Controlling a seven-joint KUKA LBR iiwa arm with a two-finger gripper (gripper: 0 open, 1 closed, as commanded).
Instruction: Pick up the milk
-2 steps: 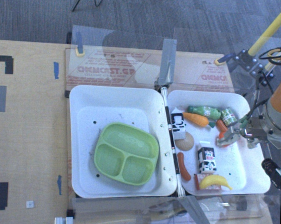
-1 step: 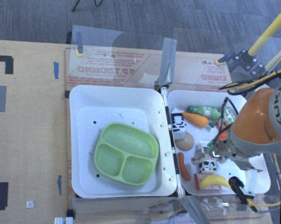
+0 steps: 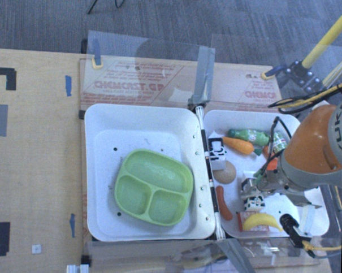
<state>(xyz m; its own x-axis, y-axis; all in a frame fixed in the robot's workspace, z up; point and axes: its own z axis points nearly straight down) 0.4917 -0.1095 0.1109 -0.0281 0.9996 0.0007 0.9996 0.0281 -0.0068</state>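
Observation:
The milk is a small carton with black and white cow spots, lying in the right white bin near its front. My gripper hangs directly above the carton's far end, close to or touching it. The grey wrist and the orange band reach in from the right and hide the bin floor behind the carton. I cannot tell whether the carton is gripped.
Around the milk lie a yellow banana, a red sausage, a brown round item, a carrot, a green bottle and a black-and-white box. The left bin holds a green divided plate.

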